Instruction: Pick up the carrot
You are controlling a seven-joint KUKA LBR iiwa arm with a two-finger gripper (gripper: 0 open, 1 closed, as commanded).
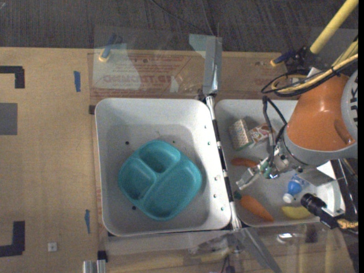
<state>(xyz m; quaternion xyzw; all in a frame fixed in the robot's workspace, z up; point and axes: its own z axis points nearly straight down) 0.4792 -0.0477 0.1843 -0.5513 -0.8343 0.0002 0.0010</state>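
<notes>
Arm's orange band rises nearest the lens, over right bin (227, 115). Gripper (254, 175) hangs just above the carrot (255, 207), nothing visibly held; opening: cannot tell. Carrot lies near bin's front-left corner, long axis running left-to-right, slanting frontward.

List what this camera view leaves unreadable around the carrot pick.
- Gripper: small and blurred, so the state of the jaws cannot be read.
- Right bin: its far right side is covered by the arm.
- Small box: print too small to read.
- Carrot: fully visible, lying apart from the gripper.
</notes>
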